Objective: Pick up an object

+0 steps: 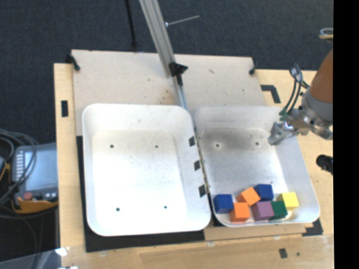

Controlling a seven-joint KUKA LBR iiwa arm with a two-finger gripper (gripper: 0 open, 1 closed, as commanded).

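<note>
The gripper [276,134] hangs over the far right part of the right bin [241,150], near that bin's right wall, with the arm [322,91] reaching in from the right. Whether the gripper is clenched or released I cannot tell; it is too small and blurred here, and no block shows in it.

The blocks lie well apart from the gripper, toward the near edge of the same bin, bunched in its near right corner. Nearest the gripper sit an orange block [250,195] and a blue block [264,191], touching. Beyond them, nearer the camera, are a second blue block [223,203], a second orange block [240,210], a purple block [262,210], a green block [279,209] and a yellow block [290,199].

The left bin [140,167] sits on the tabletop [64,150] to the gripper's left, just beside the right one.
</note>
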